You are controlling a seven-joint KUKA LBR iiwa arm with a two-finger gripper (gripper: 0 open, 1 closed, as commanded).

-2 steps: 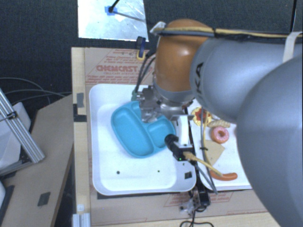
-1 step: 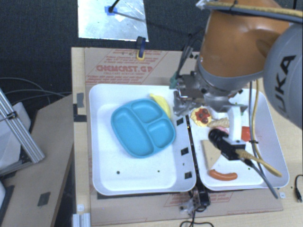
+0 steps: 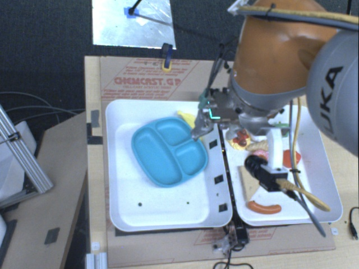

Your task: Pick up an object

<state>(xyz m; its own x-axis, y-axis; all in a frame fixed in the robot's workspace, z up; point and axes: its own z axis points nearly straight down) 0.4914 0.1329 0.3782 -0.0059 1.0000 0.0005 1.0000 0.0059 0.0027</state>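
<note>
- Left bin (image 3: 162,212), white and shallow, lower left of centre: held two things.
- One blue divided plate (image 3: 168,150) with three compartments lay flat in the upper half of that bin. All three compartments were bare.
- One yellow piece (image 3: 187,117) lay just past the plate's upper right rim, partly hidden.
- Gripper (image 3: 200,130) was at frame centre, over the left bin's right side. It was down at the plate's upper right rim and just beside the yellow piece. Whether it touched either, and whether it was released or clenched, could not be told. Nothing was seen held in it.
- Right bin (image 3: 322,167), white, sat against the left bin. The arm (image 3: 280,49) covered its upper part.
- Counted in the right bin: one red-and-yellow piece (image 3: 241,140) near the dividing wall, one tan flat piece (image 3: 248,184) below it, one orange-red sausage (image 3: 263,208) at the lower edge, and one red piece (image 3: 287,158) mid-bin.
- Bins counted: two.
</note>
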